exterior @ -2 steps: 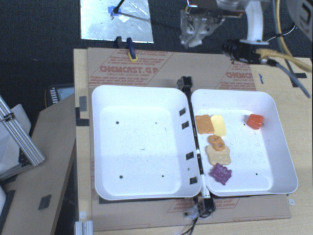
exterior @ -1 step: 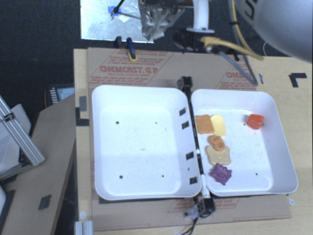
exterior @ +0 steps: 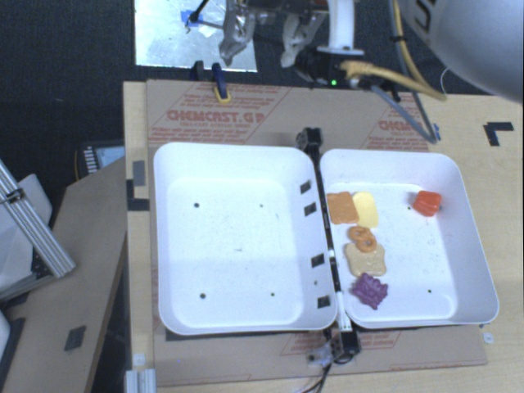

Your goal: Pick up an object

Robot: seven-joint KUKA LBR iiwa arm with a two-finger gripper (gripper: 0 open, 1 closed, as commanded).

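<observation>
The right bin (exterior: 458, 244) holds several small toy foods. An orange-brown slab (exterior: 342, 208) and a pale yellow piece (exterior: 366, 210) lie side by side near its left wall. Below them come a small orange ring-like piece (exterior: 362, 238), a tan biscuit shape (exterior: 365, 259) and a purple grape cluster (exterior: 370, 290). A red-orange piece (exterior: 426, 202) sits alone toward the back right. My gripper (exterior: 262, 49) hangs high at the top of the view, beyond the bins' far edge, open, with nothing between its fingers (exterior: 232, 41).
The left bin (exterior: 237, 244) lies beside the right one, with a black clip strip (exterior: 321, 244) along their shared wall. Both rest on a brown cardboard sheet (exterior: 246, 113). A shiny metal plate (exterior: 176, 23) sits behind. Yellow cables (exterior: 401, 76) trail from the wrist.
</observation>
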